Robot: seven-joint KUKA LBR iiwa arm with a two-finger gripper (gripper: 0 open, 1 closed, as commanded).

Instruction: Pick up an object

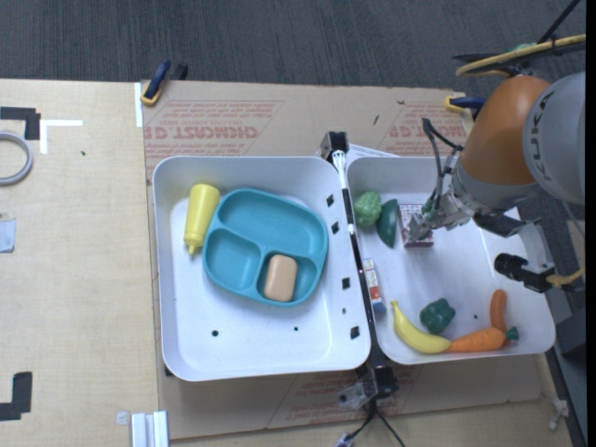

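The camera view looks down on two white bins side by side on a cardboard-covered bench, and the arm [521, 138] reaches in from the right, its orange band sitting high over the right bin [466, 273]. The gripper [421, 234] is down low in the upper left part of that bin, just right of a dark green vegetable [388, 223] and a lighter green leafy one [367, 208] that lie close against the bin's left wall. Whether the gripper is open or closed I cannot tell from here; its tip is a small dark blur, and I see nothing clearly between its ends. Further down the same bin, a banana [414, 331] curves along the lower left, a small dark green lump [436, 316] rests just above it, and a carrot [477, 341] lies along the bottom edge with a smaller red-orange piece [498, 309] standing near its right end. All of these are well apart from the gripper. Over in the left bin [270, 347], a blue divided plate [265, 247] holds a tan bread roll [279, 277] in its lower right compartment, and a yellow bottle [198, 215] lies just beside the plate's left edge, touching it.
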